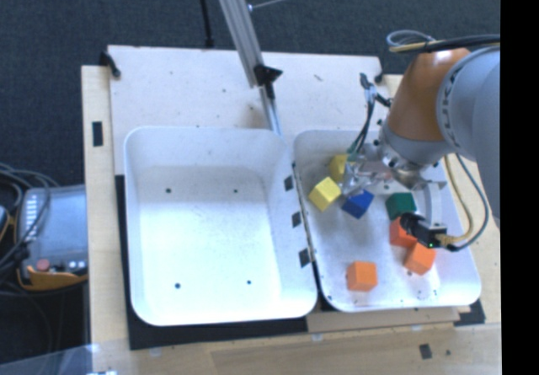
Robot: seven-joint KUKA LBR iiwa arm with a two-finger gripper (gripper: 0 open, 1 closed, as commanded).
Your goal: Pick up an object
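The arm reaches in from the right, its jaws [362, 175] low in the right bin [459, 281], just above the blue block [357, 203]; whether they are apart or together I cannot tell. A yellow block [325, 193] lies just left, another [338, 166] behind it. Green block [401, 204] and three orange blocks [362, 275] sit nearer the front-right. The left bin [143, 154] sits alongside.

Both white bins [210, 222] look like smooth, slightly glossy plastic with dusty specks, the pale surface [194, 87] reads as matt speckled board, and that slanted pole [236, 11] looks like ribbed bare metal.
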